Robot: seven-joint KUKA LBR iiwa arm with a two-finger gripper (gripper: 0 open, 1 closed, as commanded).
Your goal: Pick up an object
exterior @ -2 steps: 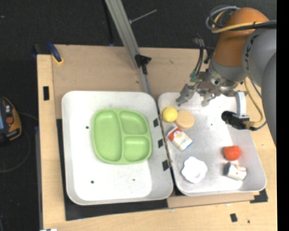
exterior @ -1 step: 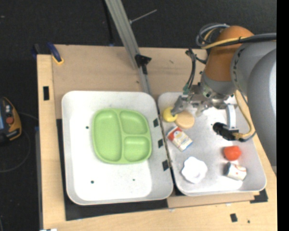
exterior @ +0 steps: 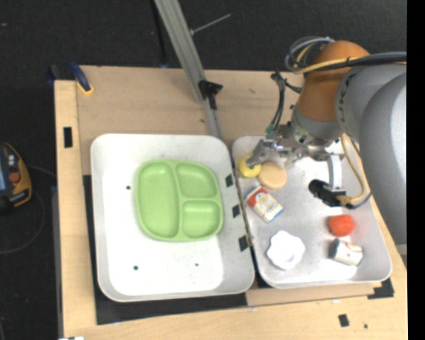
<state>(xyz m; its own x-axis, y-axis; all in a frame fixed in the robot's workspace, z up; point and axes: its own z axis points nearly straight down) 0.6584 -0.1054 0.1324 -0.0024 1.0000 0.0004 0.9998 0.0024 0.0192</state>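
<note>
**Claw low over the far-left corner of the right bin, pick not yet made**

The claw hangs at the far-left corner of the right shallow white plastic bin. From this slant I cannot tell whether it is spread or pressed together. Nothing visibly sits in it.

Likely target: the small yellow curved piece, just below the claw tip and close to the bin's left wall. The tan round bun-like disc lies touching it or nearly so, on its right.

How to do it well (judgement):
- Centre over one item alone; the pair sits so tight that a sloppy descent would catch both or nudge one aside.
- The wall crowds the yellow piece, so leave room on that side.
- The tan disc is the more open choice.
- Close, then lift straight up.

Look of the yellow piece: bright, glossy, curled, small beside the disc; probably light plastic. Finer shape is too small to make out.

Elsewhere in the bin, well apart:
- red-and-white little carton
- white crumpled lump
- orange-red ball

The left white bin holds a light-green divided plastic plate. Both bins rest on the tan table.
</note>
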